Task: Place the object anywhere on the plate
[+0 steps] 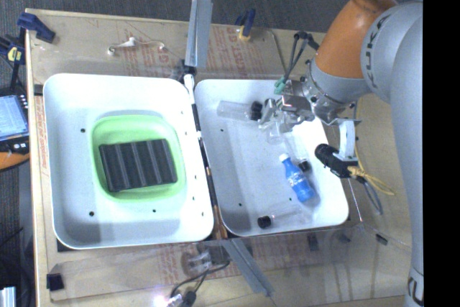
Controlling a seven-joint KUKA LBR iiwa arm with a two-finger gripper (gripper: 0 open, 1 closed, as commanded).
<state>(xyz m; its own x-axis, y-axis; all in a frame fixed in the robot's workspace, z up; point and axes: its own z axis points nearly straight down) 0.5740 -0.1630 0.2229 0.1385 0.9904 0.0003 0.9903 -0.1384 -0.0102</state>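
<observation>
Overhead, arm: reached into the right bin (237,216).
Gripper (277,115): low near the bin's back wall; finger state unclear.
Blue bottle (298,181): lay in right bin.
Green plate (136,158): sat in left bin (65,154).

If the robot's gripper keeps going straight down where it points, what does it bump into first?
Probably the white floor of the right bin beneath the gripper. The blue object lies off to the side. Depth is hard to judge from above.
</observation>
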